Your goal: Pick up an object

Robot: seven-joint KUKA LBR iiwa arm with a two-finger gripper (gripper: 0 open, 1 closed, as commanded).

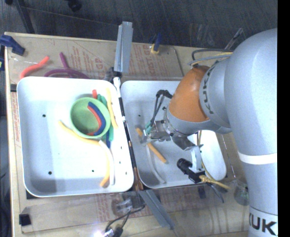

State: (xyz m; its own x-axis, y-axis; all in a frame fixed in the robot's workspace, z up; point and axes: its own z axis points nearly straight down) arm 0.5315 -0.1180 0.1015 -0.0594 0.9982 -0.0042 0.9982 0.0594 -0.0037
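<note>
My gripper [151, 132] hangs low over the left part of the right bin [135, 95], under the grey arm with its orange band. An orange stick [158, 153] lies on the bin floor just below and right of the gripper, apart from it. A small orange bit [139, 131] sits at the gripper's left side. Nothing can be seen held. In the left bin [41, 147] a green bowl [83, 120] holds a red curved piece [94, 113] and a blue one [102, 116].
Yellow strips [107, 157] and a green piece [104, 102] lie around the bowl along the left bin's right wall. A red tool [34, 68] and a purple cable [66, 73] rest on the bench behind the left bin. Blue clamps [12, 44] grip the bench's far edge.
</note>
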